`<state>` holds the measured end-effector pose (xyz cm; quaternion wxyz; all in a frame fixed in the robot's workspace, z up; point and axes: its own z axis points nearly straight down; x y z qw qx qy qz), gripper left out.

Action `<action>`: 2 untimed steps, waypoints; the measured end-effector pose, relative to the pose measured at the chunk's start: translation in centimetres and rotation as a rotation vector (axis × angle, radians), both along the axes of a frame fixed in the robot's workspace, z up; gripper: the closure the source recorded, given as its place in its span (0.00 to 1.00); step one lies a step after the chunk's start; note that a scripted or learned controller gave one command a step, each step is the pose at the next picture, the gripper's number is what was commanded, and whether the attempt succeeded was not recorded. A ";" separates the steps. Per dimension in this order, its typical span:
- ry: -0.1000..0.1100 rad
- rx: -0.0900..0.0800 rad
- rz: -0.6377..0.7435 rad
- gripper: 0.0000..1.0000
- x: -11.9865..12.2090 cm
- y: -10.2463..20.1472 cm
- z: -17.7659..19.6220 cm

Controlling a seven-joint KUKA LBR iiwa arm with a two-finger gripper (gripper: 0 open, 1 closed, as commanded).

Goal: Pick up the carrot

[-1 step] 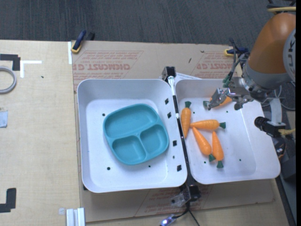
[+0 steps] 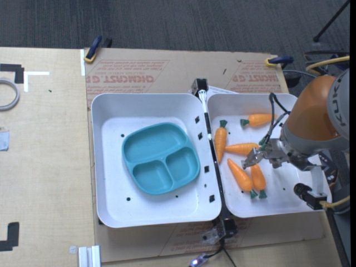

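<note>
- The claw (image 2: 251, 158) is hanging low over the middle of the right bin (image 2: 278, 202), fingers looking apart with nothing between them, so no grab yet as far as I can see.
- It's sitting right over a little cluster: one carrot (image 2: 241, 148) lying crosswise just above the tips, two more carrots (image 2: 257, 177) slanting just below toward the bin's front edge.
- Another carrot (image 2: 220, 141) is lying along the left wall, and one (image 2: 258, 119) is resting near the back edge.
- My guess is it's lining up on the crosswise one, since that's closest.
- The left bin (image 2: 105, 166) is carrying a teal divided plate (image 2: 160, 157), out of the way.
</note>
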<state>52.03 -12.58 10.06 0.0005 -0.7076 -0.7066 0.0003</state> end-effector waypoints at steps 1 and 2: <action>0.001 0.000 0.000 0.00 -3.0 3.2 -0.9; 0.000 0.001 -0.003 1.00 -3.0 3.2 0.1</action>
